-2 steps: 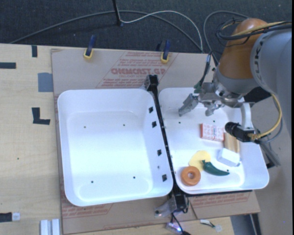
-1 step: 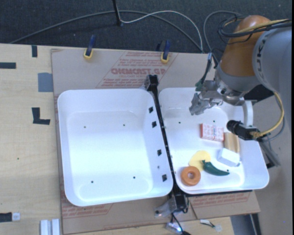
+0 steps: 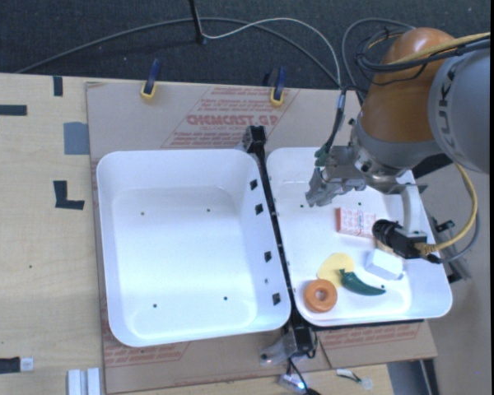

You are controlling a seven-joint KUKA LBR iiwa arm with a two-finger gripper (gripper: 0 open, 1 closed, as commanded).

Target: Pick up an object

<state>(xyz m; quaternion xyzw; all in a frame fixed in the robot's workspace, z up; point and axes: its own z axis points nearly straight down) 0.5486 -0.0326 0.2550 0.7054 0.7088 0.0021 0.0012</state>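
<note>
My gripper (image 3: 319, 192) hangs over the far left part of the right bin (image 3: 300, 220), above bare floor. Nothing shows between its fingers. To its right lies a small red-and-white packet (image 3: 356, 220). Nearer the front of that bin lie a yellow piece (image 3: 336, 265), an orange ring-shaped object (image 3: 320, 295), a dark green pepper-like object (image 3: 361, 284) and a white block (image 3: 384, 263). All of these lie apart from the gripper.
The left bin (image 3: 185, 245) stands beside the right one, with a black divider rail (image 3: 267, 229) between them. Cables and a black fitting (image 3: 395, 237) hang from the arm over the right bin's right side. Two clamps (image 3: 151, 82) hold the cardboard at the back.
</note>
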